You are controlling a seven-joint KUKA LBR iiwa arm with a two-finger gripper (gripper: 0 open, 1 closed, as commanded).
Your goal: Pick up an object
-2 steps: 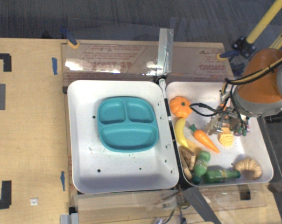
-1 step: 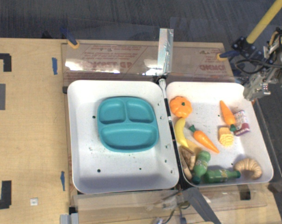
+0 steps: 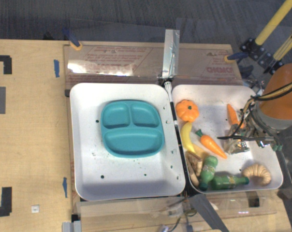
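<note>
Carrot (image 3: 212,144) looks like your nearest candidate; it lies tilted in the right bin (image 3: 211,94), between the banana (image 3: 188,138) and the gripper (image 3: 239,138), with nothing visibly held. You cannot tell how the jaws stand (they blur into the wrist hardware). Watch the crowding: pumpkin (image 3: 187,110), green bottle (image 3: 225,181) and croissant (image 3: 257,173) sit close; a slanted approach could nudge the carrot aside or pinch two toys together. The left bin (image 3: 85,178) holds a teal divided plate (image 3: 132,128).
</note>
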